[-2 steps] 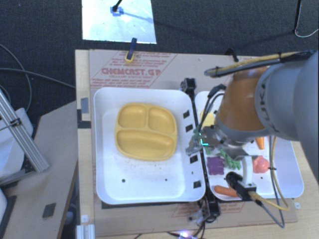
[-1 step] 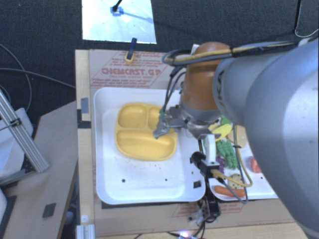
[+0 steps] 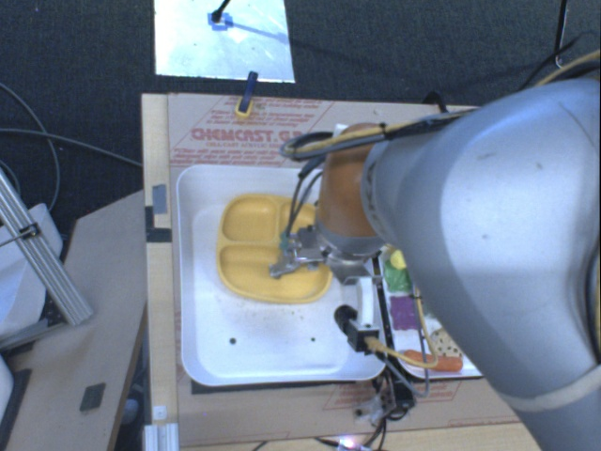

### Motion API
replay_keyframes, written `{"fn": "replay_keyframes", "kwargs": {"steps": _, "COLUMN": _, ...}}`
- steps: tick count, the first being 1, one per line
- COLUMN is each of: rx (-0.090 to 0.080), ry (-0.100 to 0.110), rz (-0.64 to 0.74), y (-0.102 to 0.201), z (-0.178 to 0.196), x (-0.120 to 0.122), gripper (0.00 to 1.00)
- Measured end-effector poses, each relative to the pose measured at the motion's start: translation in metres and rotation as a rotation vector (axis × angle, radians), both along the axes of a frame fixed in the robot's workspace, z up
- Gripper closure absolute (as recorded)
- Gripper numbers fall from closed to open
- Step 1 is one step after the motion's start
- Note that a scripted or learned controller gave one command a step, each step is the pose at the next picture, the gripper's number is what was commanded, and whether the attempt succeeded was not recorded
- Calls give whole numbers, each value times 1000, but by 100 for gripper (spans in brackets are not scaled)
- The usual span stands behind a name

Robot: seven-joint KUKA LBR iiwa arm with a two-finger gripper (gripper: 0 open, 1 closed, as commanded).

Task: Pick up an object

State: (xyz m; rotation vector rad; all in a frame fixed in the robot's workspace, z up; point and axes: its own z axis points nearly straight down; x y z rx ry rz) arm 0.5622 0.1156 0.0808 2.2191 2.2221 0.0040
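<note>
A yellow divided plate (image 3: 254, 247) lies in the upper half of the left white bin (image 3: 192, 289). My gripper (image 3: 286, 257) hangs low over the plate's right side, near the divider ridges. The wide grey arm with its orange band (image 3: 343, 191) comes in from the right and hides the plate's right rim. In the right bin, partly under the arm, lie a green piece (image 3: 397, 261), a purple block (image 3: 406, 313), an orange carrot-like stick (image 3: 424, 358) and a tan speckled piece (image 3: 444, 349).
Both bins rest on a cardboard sheet (image 3: 244, 134) with red lettering. A small blue and yellow tool (image 3: 247, 95) lies on its far edge. A shiny metal sheet (image 3: 225, 26) is on the dark floor behind. Cables (image 3: 380, 407) dangle at the front.
</note>
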Motion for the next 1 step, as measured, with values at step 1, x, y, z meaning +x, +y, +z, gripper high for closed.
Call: {"fn": "replay_keyframes", "kwargs": {"steps": 1, "rx": -4, "ry": -18, "rz": -4, "y": -69, "z": 112, "x": 96, "gripper": 0}}
